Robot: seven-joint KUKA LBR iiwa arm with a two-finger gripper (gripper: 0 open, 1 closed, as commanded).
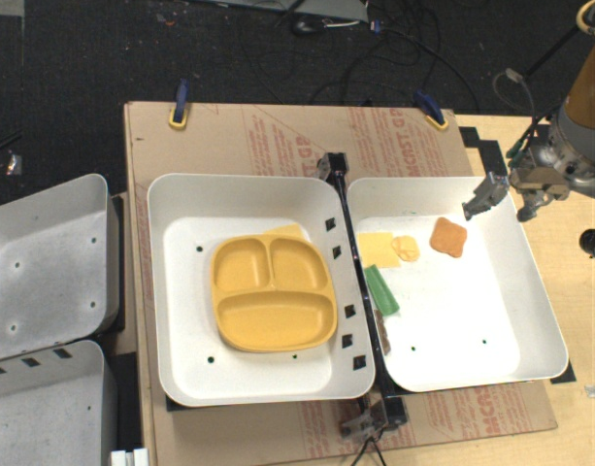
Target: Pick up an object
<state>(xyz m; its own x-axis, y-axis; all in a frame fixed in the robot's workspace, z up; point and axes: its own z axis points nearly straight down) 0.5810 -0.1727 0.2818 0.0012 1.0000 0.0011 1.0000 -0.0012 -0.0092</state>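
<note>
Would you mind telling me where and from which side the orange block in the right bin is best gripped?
Probably across its two flat sides, coming straight down from above. The orange block lies flat on the right bin floor, turned slightly askew, with bare floor all round it, apart from the yellow pieces to its left, so the tool would need to turn to match.

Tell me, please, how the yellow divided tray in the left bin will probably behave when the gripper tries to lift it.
The yellow divided tray looks like moulded plastic, so it is probably stiff and light for its size. It is wide and lies flat in the left bin, so a two-finger grip would likely need its rim, and it may tilt. Its smooth surface could be slippery.
</note>
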